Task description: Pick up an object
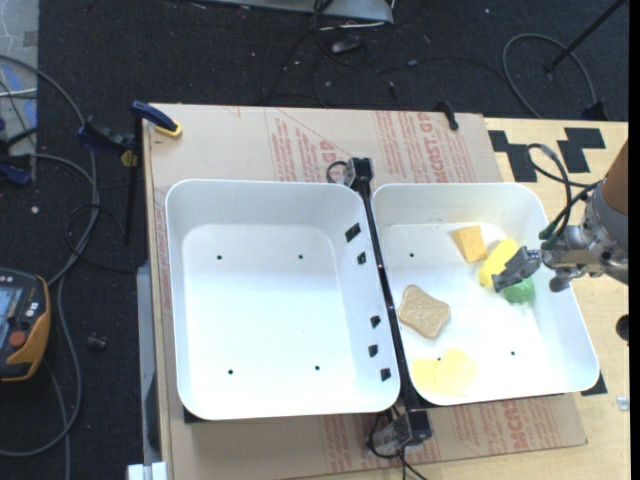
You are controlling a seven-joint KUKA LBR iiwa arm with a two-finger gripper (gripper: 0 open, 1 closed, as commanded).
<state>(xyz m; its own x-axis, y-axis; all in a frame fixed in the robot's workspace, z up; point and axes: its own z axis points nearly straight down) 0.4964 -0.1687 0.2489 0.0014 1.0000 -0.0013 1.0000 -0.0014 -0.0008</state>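
Green object (519, 291), small and rounded, lies in the right bin (560, 368) near its far-right wall, directly at the pincer (538, 269) and partly under it. Whether the pincer is spread or closed, and whether it has hold of anything, cannot be told from this angle; nothing is plainly seen clamped in it.

Risks noted. A yellow object (497, 260), elongated and banana-like, lies touching or just beside the green one, on the pincer's side towards the bin divider. A closing grasp could catch both, or nudge one away and take neither. The bin wall rises close behind the pincer, so a low approach could strike the rim. The green piece looks smooth and rounded and, in my judgement, may squirt out of a pinch.

Surroundings. An orange block (468, 242) sits just beyond the yellow object, further from the pincer. A toy bread slice (425, 312) lies well apart, towards the divider, and a pale yellow flat piece (446, 372) lies near the bin's front edge. None of these three obstructs the pincer. The left bin (190, 268) stands beyond the divider.
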